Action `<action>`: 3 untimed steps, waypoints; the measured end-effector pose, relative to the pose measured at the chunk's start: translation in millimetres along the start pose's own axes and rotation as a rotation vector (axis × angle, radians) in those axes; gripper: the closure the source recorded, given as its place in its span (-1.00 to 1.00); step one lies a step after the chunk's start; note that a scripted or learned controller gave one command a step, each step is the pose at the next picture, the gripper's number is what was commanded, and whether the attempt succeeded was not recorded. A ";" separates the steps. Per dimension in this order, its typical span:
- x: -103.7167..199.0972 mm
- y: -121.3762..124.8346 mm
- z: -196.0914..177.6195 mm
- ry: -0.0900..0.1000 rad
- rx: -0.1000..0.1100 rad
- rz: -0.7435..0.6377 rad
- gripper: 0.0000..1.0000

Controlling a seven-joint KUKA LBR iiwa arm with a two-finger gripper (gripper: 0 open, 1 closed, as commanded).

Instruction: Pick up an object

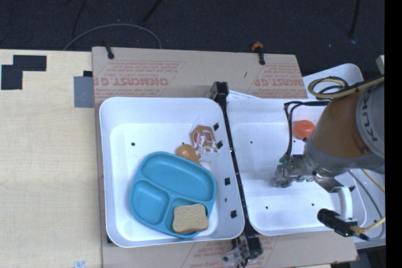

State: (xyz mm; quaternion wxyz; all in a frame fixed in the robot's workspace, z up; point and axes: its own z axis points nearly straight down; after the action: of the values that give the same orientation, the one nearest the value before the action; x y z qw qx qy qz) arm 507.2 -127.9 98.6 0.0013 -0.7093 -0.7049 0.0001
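Note:
My gripper [284, 176] is low in the right bin [264, 210], near its middle, at the end of the grey arm with its orange band. An orange ball [303, 128] lies at the back of that bin, partly hidden by the arm. In the left bin [119, 135] a blue divided plate [169, 191] holds a tan slice of bread [190, 218] in its near corner. Behind the plate lie a small orange-brown lump [186, 152] and a clear wrapper with a brown print [204, 139].
A black divider [231, 166] runs between the two bins. Cardboard [188, 72] lies under the bins, and a wooden bench top [44, 160] spreads to the left. Yellow and black cables [326, 85] loop behind the arm at the right.

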 end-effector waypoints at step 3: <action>7.8 2.2 -154.4 -0.002 -0.004 -0.008 1.00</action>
State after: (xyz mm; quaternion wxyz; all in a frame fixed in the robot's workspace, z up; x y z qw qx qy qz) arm 509.7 -120.3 253.1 -0.0009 -0.7065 -0.7077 -0.0008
